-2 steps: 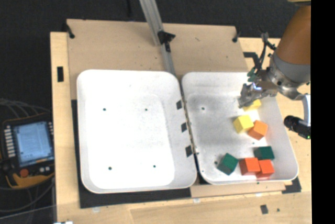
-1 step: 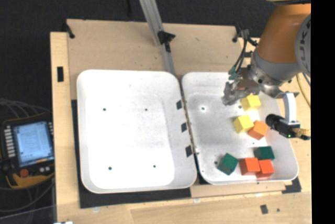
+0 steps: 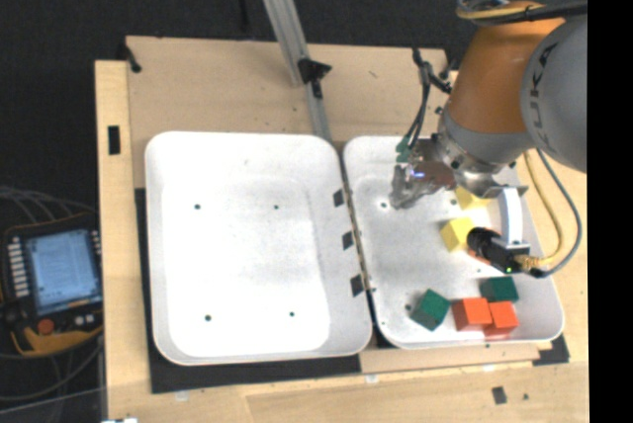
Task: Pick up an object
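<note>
The grey arm with its orange band is seen reaching in over the right shallow white bin (image 3: 388, 332), and its two-finger gripper (image 3: 404, 190) is lowered near that bin's upper left corner; the fingers are small and blurred against the white floor, so it cannot be told whether they are spread or closed, and nothing is seen between them. Along the bin's lower edge a dark green block (image 3: 429, 309) is placed, with an orange block (image 3: 485, 314) just beside it on the right and a second green block (image 3: 499, 289) above that. A yellow block (image 3: 456, 233) lies toward the right edge, partly covered by the arm's black fitting; another yellow piece above it is mostly hidden by the wrist. The left shallow white bin (image 3: 158, 213) lies alongside on the wooden tabletop (image 3: 119, 213).
</note>
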`<action>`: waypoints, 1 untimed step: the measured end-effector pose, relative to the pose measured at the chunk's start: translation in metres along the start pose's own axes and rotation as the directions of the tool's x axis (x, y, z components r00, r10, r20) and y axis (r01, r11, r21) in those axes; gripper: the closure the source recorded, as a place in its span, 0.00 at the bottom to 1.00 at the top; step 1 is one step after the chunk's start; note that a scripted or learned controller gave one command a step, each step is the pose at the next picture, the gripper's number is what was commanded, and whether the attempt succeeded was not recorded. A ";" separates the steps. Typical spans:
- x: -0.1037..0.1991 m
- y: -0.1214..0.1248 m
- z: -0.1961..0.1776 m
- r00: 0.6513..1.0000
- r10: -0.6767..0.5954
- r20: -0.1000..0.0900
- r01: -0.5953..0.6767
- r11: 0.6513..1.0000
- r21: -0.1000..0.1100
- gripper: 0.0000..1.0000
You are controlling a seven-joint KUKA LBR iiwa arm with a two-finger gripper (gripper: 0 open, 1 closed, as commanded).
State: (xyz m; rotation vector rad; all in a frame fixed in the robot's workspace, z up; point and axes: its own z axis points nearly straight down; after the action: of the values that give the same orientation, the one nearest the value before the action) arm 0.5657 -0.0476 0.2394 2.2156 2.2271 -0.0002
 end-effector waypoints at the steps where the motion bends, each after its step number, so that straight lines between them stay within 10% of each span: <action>1: 0.049 -0.012 0.010 1.000 -0.001 -0.001 0.001 1.000 0.000 1.00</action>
State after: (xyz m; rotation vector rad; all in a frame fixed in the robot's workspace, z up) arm 0.5539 0.0017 0.2295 2.2154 2.2283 0.0006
